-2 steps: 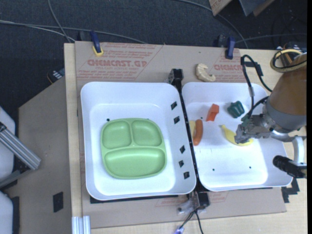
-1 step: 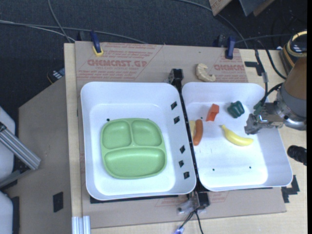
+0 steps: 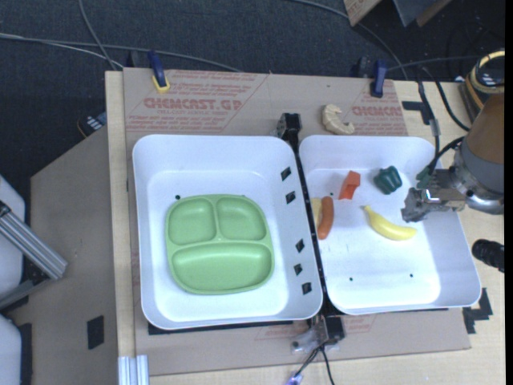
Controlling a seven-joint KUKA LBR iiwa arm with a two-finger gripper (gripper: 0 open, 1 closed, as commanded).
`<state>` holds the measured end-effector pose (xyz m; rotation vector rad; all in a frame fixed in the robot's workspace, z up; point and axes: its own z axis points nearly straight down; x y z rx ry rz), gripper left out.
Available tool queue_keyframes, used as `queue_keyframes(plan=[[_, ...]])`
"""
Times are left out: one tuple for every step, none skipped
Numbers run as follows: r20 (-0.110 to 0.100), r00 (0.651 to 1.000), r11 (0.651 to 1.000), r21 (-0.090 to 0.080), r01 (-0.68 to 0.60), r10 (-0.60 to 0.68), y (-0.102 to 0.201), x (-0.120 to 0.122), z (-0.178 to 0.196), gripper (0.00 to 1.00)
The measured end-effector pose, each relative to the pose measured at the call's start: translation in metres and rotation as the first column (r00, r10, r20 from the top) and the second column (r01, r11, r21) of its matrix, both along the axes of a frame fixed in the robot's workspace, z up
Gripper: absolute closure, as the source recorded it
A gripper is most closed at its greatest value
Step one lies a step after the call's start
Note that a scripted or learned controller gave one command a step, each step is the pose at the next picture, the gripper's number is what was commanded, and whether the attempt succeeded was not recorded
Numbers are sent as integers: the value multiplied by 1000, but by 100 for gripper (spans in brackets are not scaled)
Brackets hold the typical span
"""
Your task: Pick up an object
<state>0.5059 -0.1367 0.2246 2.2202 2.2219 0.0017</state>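
- The tabletop is carrying two shallow white bins side by side, with a printed cardboard sheet lying beneath them and two clamps, one at the far left and one at the far right, gripping its far edge.
- The left bin is holding a green divided tray with three compartments, sitting near the bin's middle.
- The right bin is holding four small things: a green pepper-like toy towards the far right, an orange-red block left of it, a hot-dog-like toy lying along the bin's left wall, and a yellow banana near the middle right.
- A pale, curved object is lying on the cardboard beyond the right bin, outside both bins.
- The gripper is hanging over the right bin's right side; whether it is released or clenched cannot be told here, and nothing is visibly held in it.
- The banana is lying just beside the gripper, to its left and slightly nearer the camera; the green toy is sitting just beyond the gripper, further back.
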Motion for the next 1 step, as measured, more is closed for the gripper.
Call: queue_keyframes(plan=[[0,1000,1000,2,-6,6,53,30,-8,100]])
